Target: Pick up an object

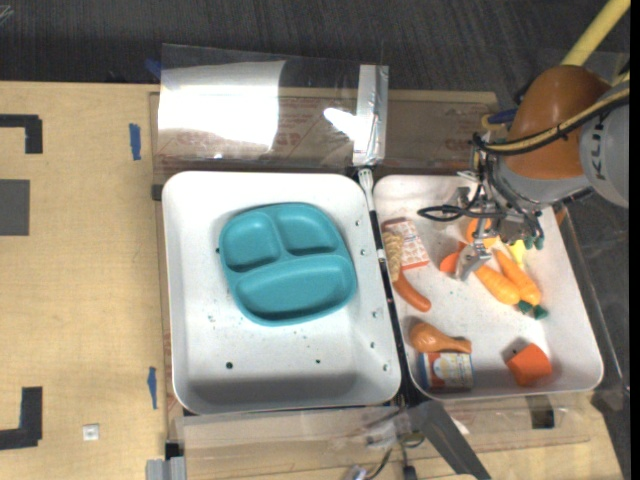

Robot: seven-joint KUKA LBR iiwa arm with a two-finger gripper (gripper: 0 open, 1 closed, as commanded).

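The right bin [578,313] holds several toy foods. A bunch of orange carrots [512,282] with green tips lies in its upper right part. My gripper [472,259] hangs low over the bin, right at the left end of the carrots, next to a small orange piece [449,261]. The arm's orange band [556,108] is above it. To the left lie a printed snack packet [404,245] and an orange-red sausage [412,293]. Nearer the front are a drumstick [438,339], a small can [447,371] and an orange block [529,362].
The left bin [190,298] carries a teal divided plate [288,262] at its middle. A clear plastic sheet [260,113] stands behind the bins. Cables loop off the wrist [500,143] above the right bin's far wall.
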